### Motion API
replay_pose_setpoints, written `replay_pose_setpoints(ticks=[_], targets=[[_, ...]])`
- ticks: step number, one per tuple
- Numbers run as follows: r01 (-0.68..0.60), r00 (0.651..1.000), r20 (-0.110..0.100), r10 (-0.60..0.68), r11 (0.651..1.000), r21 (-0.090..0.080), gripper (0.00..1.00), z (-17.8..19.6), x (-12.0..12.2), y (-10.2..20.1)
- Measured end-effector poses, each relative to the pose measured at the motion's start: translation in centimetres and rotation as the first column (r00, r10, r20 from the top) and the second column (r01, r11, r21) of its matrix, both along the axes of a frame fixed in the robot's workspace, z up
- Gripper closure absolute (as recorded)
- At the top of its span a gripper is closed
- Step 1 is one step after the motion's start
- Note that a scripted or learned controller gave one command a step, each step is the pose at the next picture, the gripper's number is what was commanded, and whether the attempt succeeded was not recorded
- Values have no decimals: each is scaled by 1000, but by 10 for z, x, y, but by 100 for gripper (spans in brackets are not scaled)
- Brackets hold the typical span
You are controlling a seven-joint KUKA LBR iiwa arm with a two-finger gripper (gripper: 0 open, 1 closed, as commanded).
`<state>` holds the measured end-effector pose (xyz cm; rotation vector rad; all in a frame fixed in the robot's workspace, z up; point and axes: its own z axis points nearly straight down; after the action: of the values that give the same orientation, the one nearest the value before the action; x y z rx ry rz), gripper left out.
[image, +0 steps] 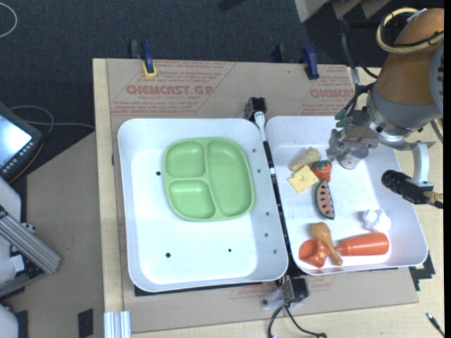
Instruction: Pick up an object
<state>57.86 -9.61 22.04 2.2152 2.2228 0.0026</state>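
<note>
Nearby, gripper [347, 155], cheese wedge [303, 180], watermelon slice [325, 199], carrot [363, 245].

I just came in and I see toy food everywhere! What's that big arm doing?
A robot arm reaches in from the right, and its end effector hangs over the right bin, near the back. That bin has toy food: a cheese wedge, a watermelon slice, a carrot and a chicken drumstick. The left bin has a green divided plate. It's trying to pick something up, but nothing looks lifted yet.
</note>
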Motion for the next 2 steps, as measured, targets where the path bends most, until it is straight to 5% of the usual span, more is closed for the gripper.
replay_pose_setpoints(ticks=[2], targets=[[-2,1000,3,2,1000,2,100,6,64,104]])
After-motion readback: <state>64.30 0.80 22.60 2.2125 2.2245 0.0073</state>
